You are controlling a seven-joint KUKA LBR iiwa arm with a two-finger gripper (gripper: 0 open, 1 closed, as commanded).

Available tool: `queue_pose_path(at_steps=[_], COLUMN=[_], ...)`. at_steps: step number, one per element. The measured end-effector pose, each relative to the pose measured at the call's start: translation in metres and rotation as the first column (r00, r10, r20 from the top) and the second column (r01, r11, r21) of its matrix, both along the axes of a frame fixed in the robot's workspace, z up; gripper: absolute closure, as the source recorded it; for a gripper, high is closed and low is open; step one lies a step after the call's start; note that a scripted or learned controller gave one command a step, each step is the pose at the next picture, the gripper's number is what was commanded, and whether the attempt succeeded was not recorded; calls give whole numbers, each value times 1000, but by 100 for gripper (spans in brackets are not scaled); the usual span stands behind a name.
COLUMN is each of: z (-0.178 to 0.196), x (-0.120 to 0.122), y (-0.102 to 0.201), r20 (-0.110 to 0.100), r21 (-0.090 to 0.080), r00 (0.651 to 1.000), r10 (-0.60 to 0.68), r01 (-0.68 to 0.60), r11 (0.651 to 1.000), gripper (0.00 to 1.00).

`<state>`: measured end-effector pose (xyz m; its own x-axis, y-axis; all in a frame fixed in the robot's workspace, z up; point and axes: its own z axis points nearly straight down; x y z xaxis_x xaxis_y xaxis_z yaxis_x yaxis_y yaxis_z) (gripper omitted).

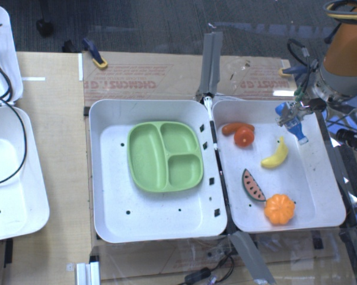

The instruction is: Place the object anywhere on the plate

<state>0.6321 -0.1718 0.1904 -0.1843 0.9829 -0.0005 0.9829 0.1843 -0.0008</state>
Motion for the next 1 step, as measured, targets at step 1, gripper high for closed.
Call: queue_pose_path(at_steps=[1], z=[-24], x=[14], y=[69], r20=[-2], r21=[0], r00=[1000], r10=[20], r01=[-20], r11=[1000], gripper=[100])
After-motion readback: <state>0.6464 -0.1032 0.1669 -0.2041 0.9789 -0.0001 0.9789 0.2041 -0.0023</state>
